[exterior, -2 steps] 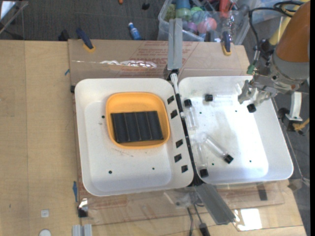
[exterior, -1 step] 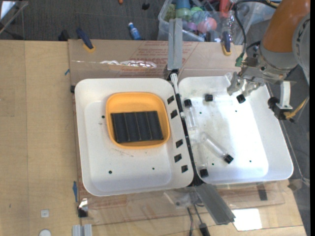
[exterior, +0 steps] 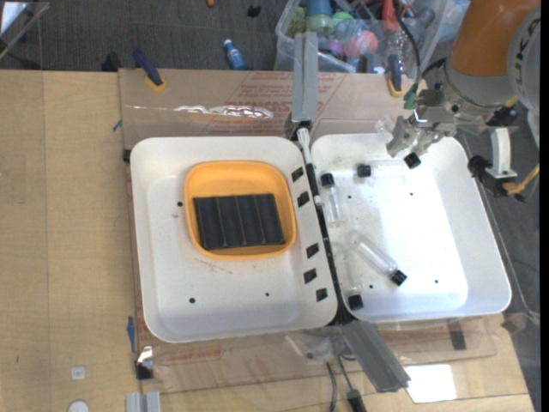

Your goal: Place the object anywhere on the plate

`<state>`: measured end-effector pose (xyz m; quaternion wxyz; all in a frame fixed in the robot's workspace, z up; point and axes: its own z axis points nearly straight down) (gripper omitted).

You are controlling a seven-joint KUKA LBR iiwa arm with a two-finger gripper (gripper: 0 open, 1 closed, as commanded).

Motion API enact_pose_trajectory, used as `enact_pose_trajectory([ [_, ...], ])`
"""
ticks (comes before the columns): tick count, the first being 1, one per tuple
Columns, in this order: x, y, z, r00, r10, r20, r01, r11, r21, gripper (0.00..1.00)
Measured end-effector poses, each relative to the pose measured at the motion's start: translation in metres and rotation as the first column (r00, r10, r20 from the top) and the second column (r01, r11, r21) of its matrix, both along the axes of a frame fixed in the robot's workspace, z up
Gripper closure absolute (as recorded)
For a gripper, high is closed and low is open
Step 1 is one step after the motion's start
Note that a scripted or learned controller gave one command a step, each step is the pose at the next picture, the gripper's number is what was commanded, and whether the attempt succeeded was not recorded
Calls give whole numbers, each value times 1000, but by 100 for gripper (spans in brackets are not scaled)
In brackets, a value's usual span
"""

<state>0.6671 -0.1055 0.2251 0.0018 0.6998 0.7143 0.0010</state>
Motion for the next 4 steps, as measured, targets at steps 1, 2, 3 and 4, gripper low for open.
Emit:
enact_pose_trajectory([
  [1, 0, 18, -31, 949, 316, -5, -316, 949, 3, 100],
  [2, 0, 47, -40, 887, 462, -4, -462, 887, 3, 100],
  [3, 0, 74, -6, 847, 532, 1, -532, 847, -2, 100],
  [4, 1, 73, 7, 676, 737, 1, -737, 676, -4, 100],
])
